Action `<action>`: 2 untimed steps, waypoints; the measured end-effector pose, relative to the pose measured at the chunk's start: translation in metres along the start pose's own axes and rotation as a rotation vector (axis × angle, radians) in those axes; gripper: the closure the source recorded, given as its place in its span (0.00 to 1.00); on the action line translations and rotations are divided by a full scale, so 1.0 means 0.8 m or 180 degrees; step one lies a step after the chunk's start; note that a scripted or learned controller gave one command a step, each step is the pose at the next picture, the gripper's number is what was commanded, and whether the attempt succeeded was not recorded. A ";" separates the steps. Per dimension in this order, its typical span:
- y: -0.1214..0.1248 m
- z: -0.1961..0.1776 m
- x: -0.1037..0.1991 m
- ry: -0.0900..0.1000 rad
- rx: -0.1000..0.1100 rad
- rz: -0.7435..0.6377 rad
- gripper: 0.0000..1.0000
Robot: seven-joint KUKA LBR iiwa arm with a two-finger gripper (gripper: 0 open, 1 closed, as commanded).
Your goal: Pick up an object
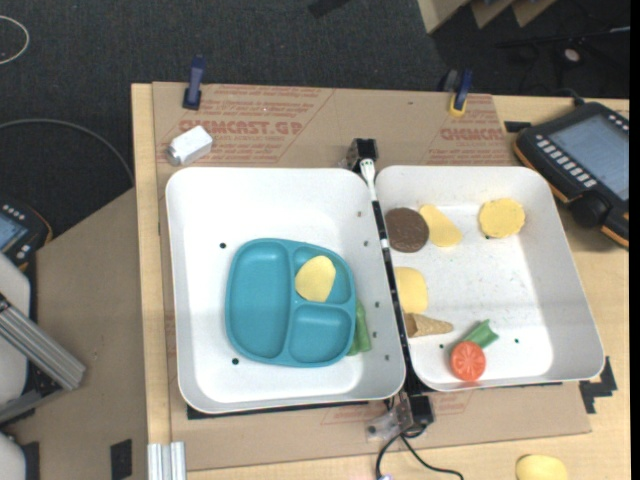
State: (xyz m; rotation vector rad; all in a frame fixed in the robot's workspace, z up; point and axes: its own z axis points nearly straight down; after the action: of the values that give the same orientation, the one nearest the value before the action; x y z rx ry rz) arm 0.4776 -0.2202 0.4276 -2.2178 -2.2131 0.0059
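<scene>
Hand state cannot tell; best target the tomato (pixel 467 360) at 6 o'clock in the right bin (pixel 560 298), standing apart from the cone (pixel 428 324): descend vertically, straddle its round body, avoid the near wall.

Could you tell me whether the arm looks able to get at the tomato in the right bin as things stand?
Probably yes: the tomato lies uncovered near the right bin's front, nothing over it.
</scene>
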 end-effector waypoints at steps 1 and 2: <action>0.003 0.105 0.106 0.0004 0.0001 -0.0031 1.00; 0.003 -0.021 0.088 -0.0026 -0.0070 -0.0008 1.00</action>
State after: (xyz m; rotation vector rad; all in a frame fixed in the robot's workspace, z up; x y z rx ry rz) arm 0.4801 -0.1497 0.4444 -2.2299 -2.2309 -0.0096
